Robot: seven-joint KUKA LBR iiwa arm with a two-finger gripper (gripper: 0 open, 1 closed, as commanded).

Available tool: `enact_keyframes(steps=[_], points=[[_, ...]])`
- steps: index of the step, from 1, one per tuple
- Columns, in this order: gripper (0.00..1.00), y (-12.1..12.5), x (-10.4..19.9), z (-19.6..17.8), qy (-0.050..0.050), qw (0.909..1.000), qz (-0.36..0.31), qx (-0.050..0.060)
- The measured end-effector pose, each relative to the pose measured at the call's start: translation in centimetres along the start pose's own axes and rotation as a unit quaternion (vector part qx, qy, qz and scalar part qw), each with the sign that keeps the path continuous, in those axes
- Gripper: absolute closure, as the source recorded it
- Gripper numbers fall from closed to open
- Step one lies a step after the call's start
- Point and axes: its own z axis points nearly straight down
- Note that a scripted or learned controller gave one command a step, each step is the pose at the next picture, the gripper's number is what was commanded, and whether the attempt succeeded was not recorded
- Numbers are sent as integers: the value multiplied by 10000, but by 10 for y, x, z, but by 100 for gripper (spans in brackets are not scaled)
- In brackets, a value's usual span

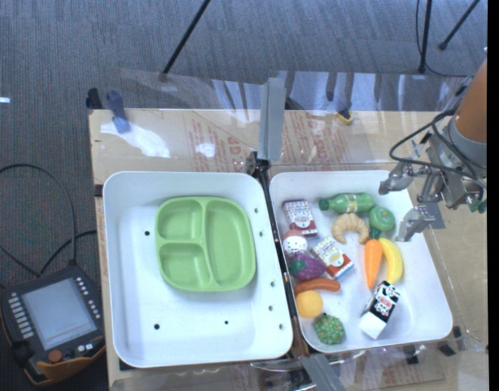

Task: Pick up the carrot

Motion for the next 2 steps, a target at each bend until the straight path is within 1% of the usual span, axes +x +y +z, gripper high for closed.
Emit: enact_keyframes(steps=[1,2], points=[[0,11,0,167,59,9948,-1021,-34],[0,25,11,174,6,9956,-933,-11]])
